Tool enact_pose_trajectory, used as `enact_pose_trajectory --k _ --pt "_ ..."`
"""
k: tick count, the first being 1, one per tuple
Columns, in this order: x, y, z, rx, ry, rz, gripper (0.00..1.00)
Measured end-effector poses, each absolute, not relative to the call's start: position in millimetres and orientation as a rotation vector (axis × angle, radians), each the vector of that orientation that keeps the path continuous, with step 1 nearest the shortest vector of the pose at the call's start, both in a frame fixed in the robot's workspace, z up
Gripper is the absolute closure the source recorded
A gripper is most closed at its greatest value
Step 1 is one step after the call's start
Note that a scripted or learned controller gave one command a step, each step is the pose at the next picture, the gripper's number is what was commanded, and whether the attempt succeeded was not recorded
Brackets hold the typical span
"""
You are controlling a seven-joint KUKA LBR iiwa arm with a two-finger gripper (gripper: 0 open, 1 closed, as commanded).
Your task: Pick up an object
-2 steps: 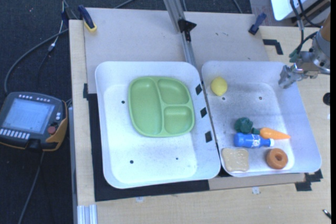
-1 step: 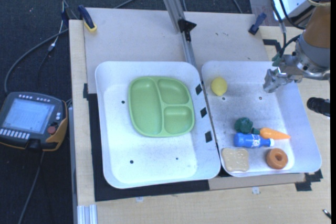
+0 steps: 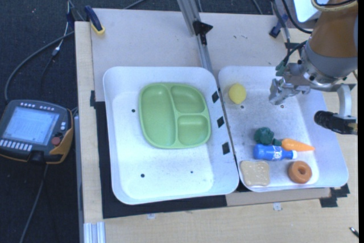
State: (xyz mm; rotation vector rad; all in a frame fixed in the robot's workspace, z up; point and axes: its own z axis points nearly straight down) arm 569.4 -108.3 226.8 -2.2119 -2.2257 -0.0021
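- Nothing has been lifted yet, by the look of it: every object lies on a bin floor, so the whole pick appears left to do.
- Nearest the camera, along the front of the right bin (image 3: 341, 171), sit a tan slice of toast (image 3: 254, 173) and a brown doughnut (image 3: 300, 171), apart from each other.
- Just behind them a blue bottle (image 3: 271, 152) lies on its side, with an orange carrot (image 3: 298, 145) touching its cap end and a dark green piece (image 3: 264, 135) against its back.
- Further back, a yellow ball (image 3: 237, 93) rests alone near the bin's left wall, well apart from the cluster.
- The gripper (image 3: 279, 94) hangs over the bare back part of that bin, between the ball and the right wall; nothing is visible between its fingers, and I cannot tell whether they are spread or closed.
- In the left bin (image 3: 122, 179) a green divided plate (image 3: 173, 115) lies flat.
- My judgement: the ball is the nearest candidate, and descent, closing and lifting all remain.
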Motion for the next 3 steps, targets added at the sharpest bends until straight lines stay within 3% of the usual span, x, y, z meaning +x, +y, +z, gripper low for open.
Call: enact_pose_trajectory --k 3 --pt "563.8 58.1 230.7 -2.213 -2.225 0.001 1.0"
